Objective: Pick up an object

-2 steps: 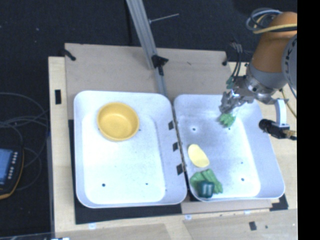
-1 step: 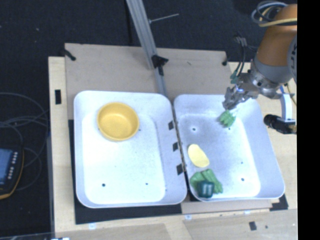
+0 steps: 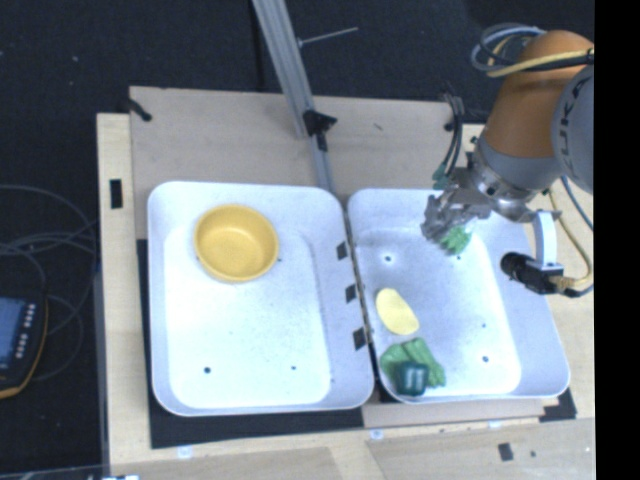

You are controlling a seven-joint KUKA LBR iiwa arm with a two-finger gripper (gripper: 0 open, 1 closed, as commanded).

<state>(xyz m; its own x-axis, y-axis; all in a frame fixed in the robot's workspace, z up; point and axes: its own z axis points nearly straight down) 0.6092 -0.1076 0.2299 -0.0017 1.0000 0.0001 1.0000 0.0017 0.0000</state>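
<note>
My gripper (image 3: 447,230) hangs over the far part of the right bin (image 3: 500,368), reaching in from the right. A small light green object (image 3: 459,240) sits between its fingertips, and the gripper is shut on it. A yellow oval object (image 3: 396,312) lies in the same bin near its left wall. Just in front of that, at the bin's near left corner, a dark green object with a teal part (image 3: 412,366) rests on the floor. A yellow bowl (image 3: 236,242) stands upright in the far part of the left bin (image 3: 250,368).
A grey metal pole (image 3: 285,53) slants up from the far edge between the bins. A black-tipped cable fitting (image 3: 525,269) hangs by the arm over the right bin's right side. The divider between the bins (image 3: 351,288) carries small black clips.
</note>
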